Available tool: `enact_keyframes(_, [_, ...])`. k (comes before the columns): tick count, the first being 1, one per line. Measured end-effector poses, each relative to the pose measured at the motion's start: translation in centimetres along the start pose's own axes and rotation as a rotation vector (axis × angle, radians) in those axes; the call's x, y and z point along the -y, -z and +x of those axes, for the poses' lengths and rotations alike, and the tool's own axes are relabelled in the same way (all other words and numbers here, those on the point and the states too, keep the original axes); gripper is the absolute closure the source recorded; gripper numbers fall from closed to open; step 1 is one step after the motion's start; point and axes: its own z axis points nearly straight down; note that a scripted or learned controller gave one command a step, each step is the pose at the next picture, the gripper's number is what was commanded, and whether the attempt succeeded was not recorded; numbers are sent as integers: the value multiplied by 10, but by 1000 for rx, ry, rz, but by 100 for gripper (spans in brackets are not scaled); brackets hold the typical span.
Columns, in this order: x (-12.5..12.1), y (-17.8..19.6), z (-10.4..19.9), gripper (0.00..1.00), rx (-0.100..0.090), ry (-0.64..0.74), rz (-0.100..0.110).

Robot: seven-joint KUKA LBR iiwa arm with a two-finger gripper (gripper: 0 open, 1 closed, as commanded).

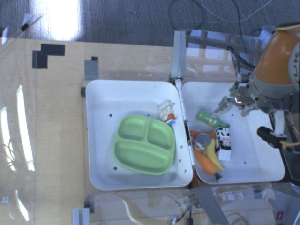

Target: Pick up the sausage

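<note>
Camera view showed the jaws (228,102) spread wide and holding nothing, above the right bin (262,172), near its back edge. The sausage could not be picked out in the pile (211,149) against that bin's left wall; a clean descent would need it singled out first.

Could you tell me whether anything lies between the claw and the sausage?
Yes: the green bottle lies between the claw and what looks like the sausage, an orange-brown piece at the left wall of the right bin, beside a grey item.
</note>
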Motion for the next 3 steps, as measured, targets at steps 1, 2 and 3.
enact_keyframes(1, [-19,-106,28,0,0,-233,-6])
enact_keyframes(2, [-21,-94,30,100,-4,-232,-12])
enact_keyframes(3, [-21,-94,29,0,-4,-232,-12])
